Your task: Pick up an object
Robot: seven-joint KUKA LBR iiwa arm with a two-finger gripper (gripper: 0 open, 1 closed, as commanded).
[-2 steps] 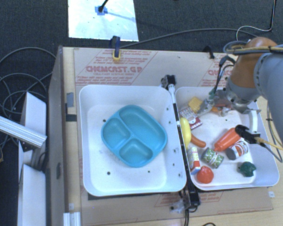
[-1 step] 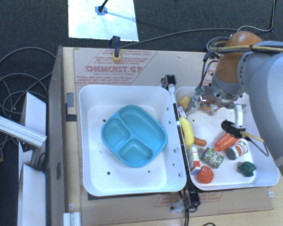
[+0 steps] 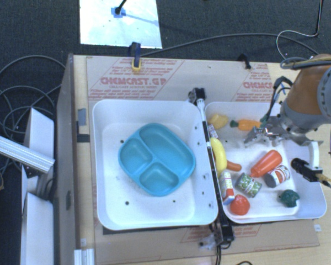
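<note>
Right bin [image 3: 319,202], arm [image 3: 311,95] over it from the right; pincer [image 3: 257,136] low over the upper part. Fingers' state: cannot tell, too small and blurred; nothing visibly between them.

Step in hand, by judgement: approach, no pick yet. Next move calls for choosing one target, centring above it, then descending with fingers spread wide enough to straddle it.

Left bin [image 3: 107,148], well left of pincer, holding blue tray [image 3: 155,158].

Likeliest target: carrot [image 3: 266,163], just below pincer, orange, tapered, lying tilted, apart from the tip.

Banana [image 3: 219,154] below-left, along the divider. Small orange piece [image 3: 245,125] just above-left, nearly touching. Tin [image 3: 248,184] and tomato [image 3: 239,205] further below; green lump [image 3: 288,197] below-right.
</note>
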